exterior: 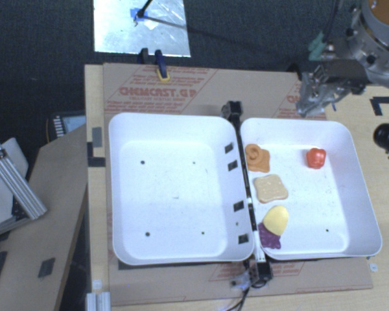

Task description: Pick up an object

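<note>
Purple toy and lemon sit unpicked in right bin; gripper hovers above, grip state unclear; nothing grasped yet.

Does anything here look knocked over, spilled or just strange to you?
Nothing looks spilled or broken. The one lopsided thing: all the toy food sits in the right bin, with the orange piece, toast slice, yellow piece and purple piece crowded against its left wall, the red piece apart.

fixed overhead camera, slanted downward, moderately far, both bins framed
</note>
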`<state>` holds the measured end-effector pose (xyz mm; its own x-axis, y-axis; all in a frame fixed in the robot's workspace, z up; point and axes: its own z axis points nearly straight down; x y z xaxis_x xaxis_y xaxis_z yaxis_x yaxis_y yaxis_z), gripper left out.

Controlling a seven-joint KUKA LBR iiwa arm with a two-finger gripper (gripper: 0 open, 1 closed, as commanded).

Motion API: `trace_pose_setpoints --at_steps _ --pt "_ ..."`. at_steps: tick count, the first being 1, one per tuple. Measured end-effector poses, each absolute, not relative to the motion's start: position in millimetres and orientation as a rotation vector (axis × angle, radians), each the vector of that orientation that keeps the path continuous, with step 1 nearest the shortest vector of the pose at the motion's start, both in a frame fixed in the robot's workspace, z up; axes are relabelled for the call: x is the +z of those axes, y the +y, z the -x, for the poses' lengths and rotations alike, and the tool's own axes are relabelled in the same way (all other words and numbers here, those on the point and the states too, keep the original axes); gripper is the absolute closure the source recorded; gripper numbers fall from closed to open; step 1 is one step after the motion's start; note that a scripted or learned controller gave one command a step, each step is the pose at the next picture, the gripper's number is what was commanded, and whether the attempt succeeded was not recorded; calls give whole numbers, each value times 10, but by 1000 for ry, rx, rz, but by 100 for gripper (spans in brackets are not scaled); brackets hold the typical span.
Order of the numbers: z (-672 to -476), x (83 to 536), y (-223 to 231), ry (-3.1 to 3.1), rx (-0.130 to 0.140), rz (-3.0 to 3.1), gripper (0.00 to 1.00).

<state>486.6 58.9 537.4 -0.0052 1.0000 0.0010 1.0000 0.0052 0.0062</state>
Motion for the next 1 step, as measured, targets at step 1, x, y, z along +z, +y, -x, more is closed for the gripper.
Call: trace_pose_setpoints --at_steps 1 --pt "-4855 4970 1820 2239 1 -2207 100"
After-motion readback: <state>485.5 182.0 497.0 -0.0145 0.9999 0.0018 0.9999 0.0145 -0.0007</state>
